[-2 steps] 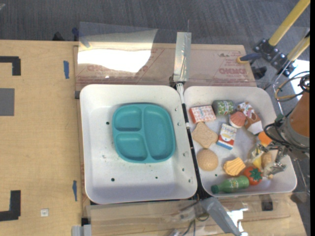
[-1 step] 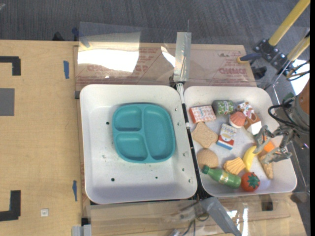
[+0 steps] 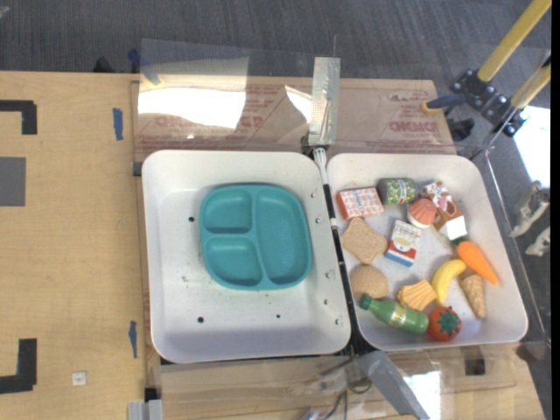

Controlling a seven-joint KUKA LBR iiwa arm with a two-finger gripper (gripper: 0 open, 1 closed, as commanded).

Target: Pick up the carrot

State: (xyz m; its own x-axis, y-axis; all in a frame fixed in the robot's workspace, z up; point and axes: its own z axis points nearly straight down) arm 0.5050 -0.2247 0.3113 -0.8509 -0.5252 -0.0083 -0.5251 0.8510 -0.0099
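Orange carrot (image 3: 478,262) near right wall of right bin (image 3: 507,261), just beside banana (image 3: 447,278), above tomato (image 3: 444,323). Gripper hold: cannot tell.

Orange carrot (image 3: 478,261), yellow banana (image 3: 447,278), green bottle (image 3: 395,314), teal tray (image 3: 256,236), white bins (image 3: 166,234).

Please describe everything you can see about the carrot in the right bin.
The carrot is a small orange toy, smooth and probably plastic, tapering to a point. It lies flat on the floor of the right bin, near the right wall, thick end towards the upper left and tip towards the lower right. The banana lies just left of it, and the ice cream cone lies just below its tip; both look close enough to touch it, though I cannot be sure. Nothing covers it.
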